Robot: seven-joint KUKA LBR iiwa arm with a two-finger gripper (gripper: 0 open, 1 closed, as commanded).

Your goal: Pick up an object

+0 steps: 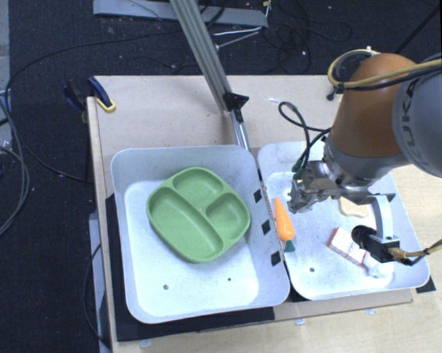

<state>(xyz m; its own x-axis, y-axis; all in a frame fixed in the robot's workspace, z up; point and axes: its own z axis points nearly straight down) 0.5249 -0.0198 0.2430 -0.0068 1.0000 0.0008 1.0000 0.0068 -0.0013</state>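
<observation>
We saw the gripper (304, 198) low over the right bin (313, 274), just right of the carrot (283, 220) by its left wall. Nothing looked lifted yet; we could not tell the gripper's state.

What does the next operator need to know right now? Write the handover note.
Hand: low over the right bin, near its left side; nothing visibly held, and whether it is open or shut can't be made out.
Things: carrot lies in the right bin along its left wall, just below the hand. A small pink and white box lies further right in the same bin. Green divided plate sits in the left bin.
Done: nothing picked up yet.
Left: grasp one object and lift it; the carrot looks closest.
</observation>
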